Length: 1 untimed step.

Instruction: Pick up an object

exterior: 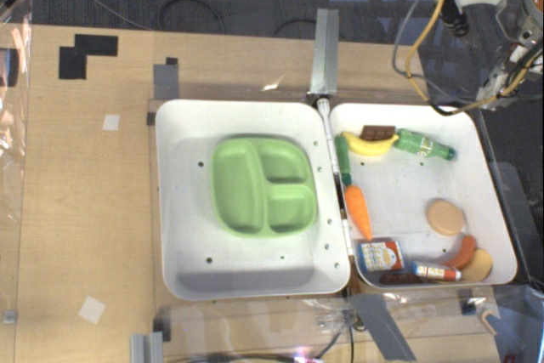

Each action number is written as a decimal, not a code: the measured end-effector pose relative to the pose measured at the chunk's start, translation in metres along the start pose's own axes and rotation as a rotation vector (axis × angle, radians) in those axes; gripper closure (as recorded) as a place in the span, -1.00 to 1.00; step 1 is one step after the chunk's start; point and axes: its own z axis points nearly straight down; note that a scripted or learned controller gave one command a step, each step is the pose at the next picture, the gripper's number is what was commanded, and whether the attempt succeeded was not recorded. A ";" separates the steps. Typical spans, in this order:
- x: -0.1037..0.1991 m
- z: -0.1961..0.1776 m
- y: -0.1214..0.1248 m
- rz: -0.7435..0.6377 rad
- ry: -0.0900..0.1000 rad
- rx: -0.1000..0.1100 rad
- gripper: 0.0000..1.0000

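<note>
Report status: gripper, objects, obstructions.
Arm parked beyond right bin's far corner, nothing carried. Orange toy carrot, yellow banana, green plastic bottle lie untouched in right white bin. Nothing blocking.

No text, number or brand is showing clearly enough to read anywhere in this overhead view. The small flat packet with a red, white and blue printed front point(379, 253), lying in the right-hand shallow white bin point(491, 183) near its front edge, is carrying a label, but the print is appearing too small and blurred to make out. The slim white tube with red and blue markings point(437, 272) beside it is showing markings that are equally illegible. The green plastic bottle point(423, 145) near the bin's back wall is showing no readable label.
</note>
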 end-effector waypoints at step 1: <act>0.002 -0.019 0.005 -0.003 0.006 -0.002 1.00</act>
